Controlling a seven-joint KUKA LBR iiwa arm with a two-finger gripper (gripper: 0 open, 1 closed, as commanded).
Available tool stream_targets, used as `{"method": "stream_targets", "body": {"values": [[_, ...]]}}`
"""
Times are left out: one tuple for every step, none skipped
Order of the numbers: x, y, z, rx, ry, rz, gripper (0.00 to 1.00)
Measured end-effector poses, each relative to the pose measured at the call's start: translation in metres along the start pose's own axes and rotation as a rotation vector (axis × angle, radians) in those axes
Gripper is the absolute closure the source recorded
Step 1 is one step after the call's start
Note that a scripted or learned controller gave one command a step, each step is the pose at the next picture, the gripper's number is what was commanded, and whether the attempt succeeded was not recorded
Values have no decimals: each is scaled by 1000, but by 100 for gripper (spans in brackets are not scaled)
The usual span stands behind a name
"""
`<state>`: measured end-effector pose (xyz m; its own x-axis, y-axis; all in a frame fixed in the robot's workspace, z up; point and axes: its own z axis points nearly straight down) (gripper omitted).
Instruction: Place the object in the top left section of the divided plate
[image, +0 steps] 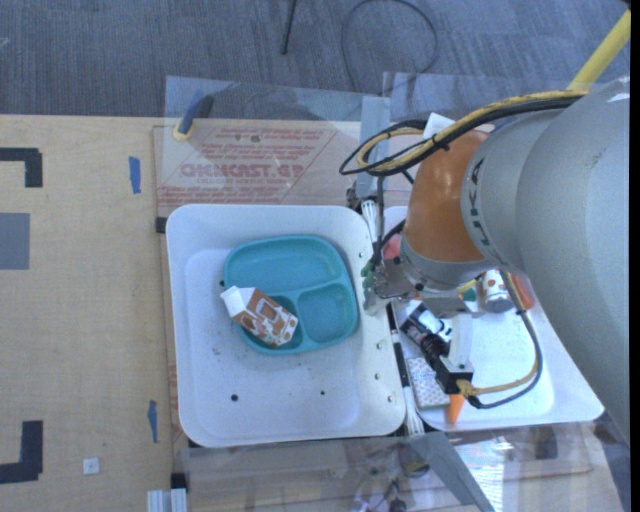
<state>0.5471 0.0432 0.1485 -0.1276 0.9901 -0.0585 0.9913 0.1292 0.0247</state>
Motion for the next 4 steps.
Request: {"method": "stream_targets", "body": {"values": [[40, 49, -38, 20, 59, -123, 100], [60, 73, -149, 31, 54, 229, 100], [60, 73, -148, 32, 54, 229, 0], [62, 1, 26, 18, 63, 272, 0]]}}
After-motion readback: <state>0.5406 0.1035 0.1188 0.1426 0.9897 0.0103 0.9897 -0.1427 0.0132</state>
